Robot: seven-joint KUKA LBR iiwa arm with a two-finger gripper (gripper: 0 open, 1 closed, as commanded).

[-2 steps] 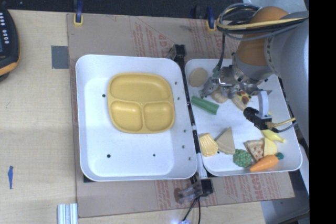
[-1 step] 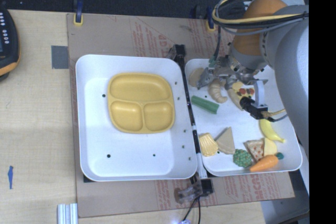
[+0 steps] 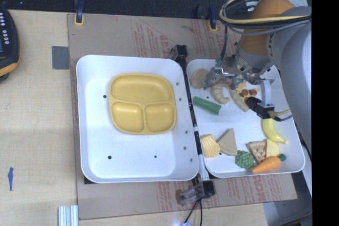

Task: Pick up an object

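At the right bin's (image 3: 296, 169) near edge lie a toy carrot (image 3: 266, 164), broccoli (image 3: 244, 159) and banana (image 3: 274, 131). Farther in, a green cylinder (image 3: 206, 105). At its far edge the hand (image 3: 229, 75) hovers over a croissant (image 3: 220, 93), likely its target; its grip cannot be told. The left bin (image 3: 90, 129) holds a yellow divided plate (image 3: 142, 102).

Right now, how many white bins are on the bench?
2. The left bin holds a yellow plate with three sections. The right bin sits beside it, holding toy food, with the gripper reaching into its far end.
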